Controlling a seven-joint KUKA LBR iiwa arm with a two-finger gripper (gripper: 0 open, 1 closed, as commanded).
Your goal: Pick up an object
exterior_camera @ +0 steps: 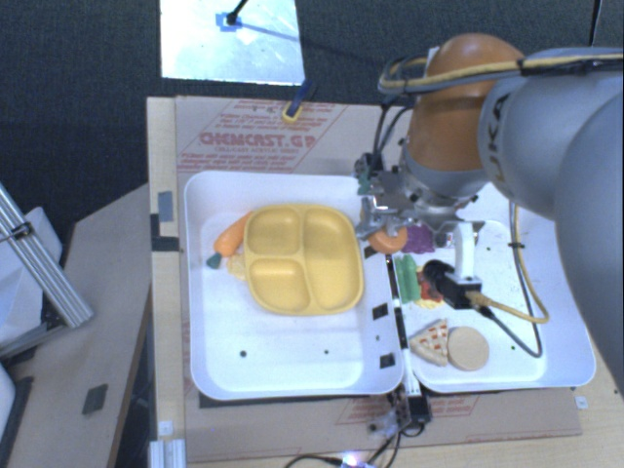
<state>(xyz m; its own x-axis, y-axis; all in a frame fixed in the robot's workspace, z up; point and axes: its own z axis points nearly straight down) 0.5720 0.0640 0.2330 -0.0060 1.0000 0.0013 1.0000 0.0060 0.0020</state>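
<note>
Left bin (210, 359), centre-left of the frame: a yellow divided tray (297, 259) lies in its upper half. A toy carrot (232, 233) sits at the tray's upper-left edge, touching it, with its green end pointing toward the bin's left wall. The lower half of this bin carries nothing loose.

Divider between the bins: an orange round piece (389, 241) lies at the seam, just beside the tray's right rim and directly under the wrist.

Right bin (565, 359), centre-right of the frame: a purple piece (419, 239) lies next to the orange one; a green piece (406, 273) runs along the divider below them; a pizza slice (429, 342) and a tan round disc (468, 348) lie side by side near the lower wall, touching or nearly so.

Arm: the gripper (390, 224) is low over the upper part of the seam, above the orange and purple pieces. Whether the fingers are open or closed cannot be told; the wrist housing and cabling hide them.

Progress, judged: nothing is seen lifted clear of either bin and no object is visibly held. The approach appears made; the grasp and the lift remain unconfirmed, with the orange or purple piece the likeliest target
</note>
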